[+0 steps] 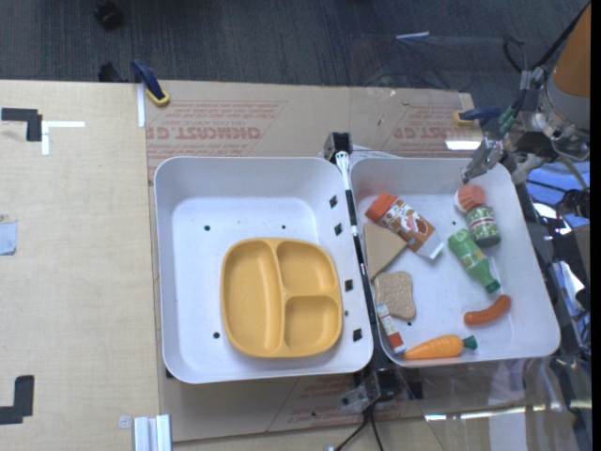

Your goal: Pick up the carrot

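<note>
Pale wooden bench (66, 252) bears cardboard (235, 125) above dark carpet (282, 17).

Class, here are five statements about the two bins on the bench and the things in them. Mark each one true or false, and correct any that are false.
1. The carrot lies in the right bin, near its front edge. True.
2. The yellow plate has three compartments. True.
3. The carrot is on the yellow plate. False: the plate sits in the left bin with nothing on it, and the carrot is in the other bin.
4. The gripper is at the far edge of the right bin, away from the carrot. True.
5. The sausage lies in the left bin. False: it lies in the right bin, above the carrot.
</note>
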Controlling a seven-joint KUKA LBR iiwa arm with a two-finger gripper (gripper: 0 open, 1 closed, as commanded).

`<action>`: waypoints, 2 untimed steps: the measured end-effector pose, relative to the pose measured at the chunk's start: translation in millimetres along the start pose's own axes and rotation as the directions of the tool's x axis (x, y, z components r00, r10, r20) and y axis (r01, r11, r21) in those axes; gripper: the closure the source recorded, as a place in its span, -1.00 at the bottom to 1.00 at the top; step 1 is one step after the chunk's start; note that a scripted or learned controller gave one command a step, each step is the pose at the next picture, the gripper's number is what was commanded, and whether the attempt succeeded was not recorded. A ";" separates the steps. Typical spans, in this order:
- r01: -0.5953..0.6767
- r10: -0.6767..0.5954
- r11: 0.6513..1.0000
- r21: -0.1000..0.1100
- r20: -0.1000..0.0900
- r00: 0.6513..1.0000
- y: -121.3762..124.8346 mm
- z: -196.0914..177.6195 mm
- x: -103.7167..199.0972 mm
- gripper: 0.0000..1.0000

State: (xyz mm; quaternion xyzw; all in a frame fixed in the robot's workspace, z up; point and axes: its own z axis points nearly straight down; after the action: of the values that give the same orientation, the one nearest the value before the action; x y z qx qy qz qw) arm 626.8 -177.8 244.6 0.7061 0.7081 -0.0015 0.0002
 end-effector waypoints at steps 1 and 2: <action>0.089 -0.089 0.996 0.001 -0.001 0.996 -57.4 34.0 111.5 -1.00; 0.359 -0.359 0.933 0.000 -0.001 0.933 -84.6 52.9 243.3 -1.00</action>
State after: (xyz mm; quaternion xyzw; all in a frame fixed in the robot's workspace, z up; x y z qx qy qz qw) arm 541.4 65.2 191.3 0.5649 0.8252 -0.0013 -0.0003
